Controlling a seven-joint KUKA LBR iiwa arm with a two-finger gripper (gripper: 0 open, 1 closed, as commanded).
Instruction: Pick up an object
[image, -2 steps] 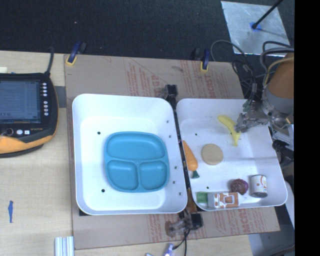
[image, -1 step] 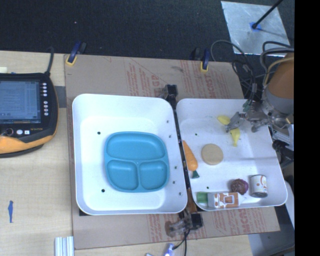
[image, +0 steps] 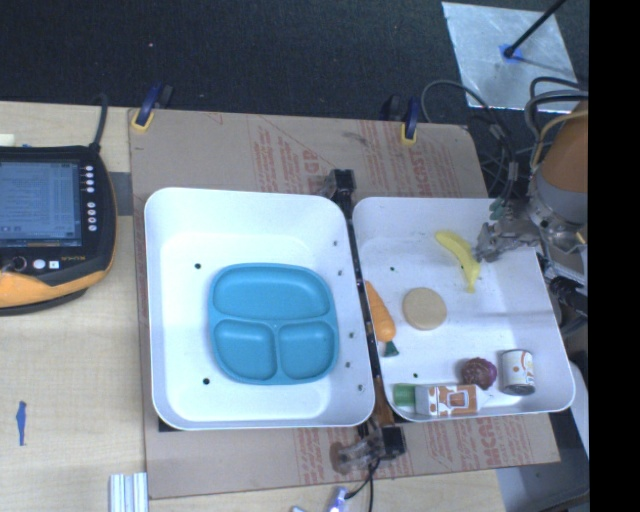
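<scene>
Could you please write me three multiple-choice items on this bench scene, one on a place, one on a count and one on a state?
1. Where does the blue divided plate lie?
A. in the left bin
B. in the right bin
C. on the cardboard

2. How many compartments does that plate have?
A. two
B. three
C. five

3. How does the small can near the right bin's front right corner lie?
A. crushed flat
B. stacked on the banana
C. on the bin floor, apart from the gripper

Key: 1 A, it sits in the middle of the left bin. 2 B, one wide section above two smaller ones. 3 C, the gripper is up by the banana.
</scene>
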